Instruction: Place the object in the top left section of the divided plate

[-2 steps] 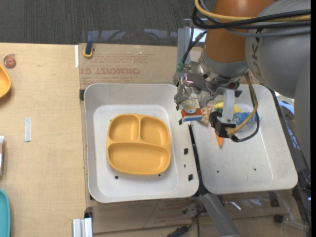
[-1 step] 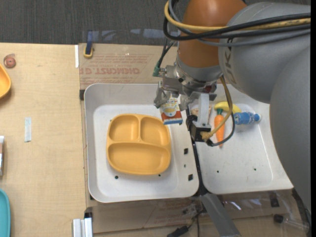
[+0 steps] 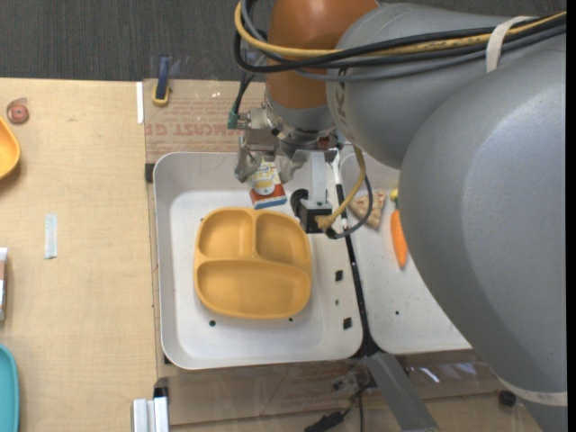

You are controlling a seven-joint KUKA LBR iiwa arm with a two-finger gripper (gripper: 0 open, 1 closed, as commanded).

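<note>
Grey metal two-finger gripper (image 3: 265, 165) closed on a small white, red and yellow carton (image 3: 266, 185). Held just above the far rim of the yellow three-section plastic plate (image 3: 254, 263), inside the left shallow white bin (image 3: 180, 268).

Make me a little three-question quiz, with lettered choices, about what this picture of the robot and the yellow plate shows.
1. Where is the divided plate?
A. In the left bin
B. In the right bin
C. On the wooden bench

2. How many sections does the plate have?
A. Two
B. Three
C. Five

3. What is the state of the small carton?
A. Lying in the plate's large section
B. Between the fingers of the gripper, just above the plate's far rim
C. Lying in the right bin beside the carrot

Answers:
1 A, the plate rests on the floor of the left bin.
2 B, two small sections above one wide one.
3 B, the fingers flank the carton.
</note>
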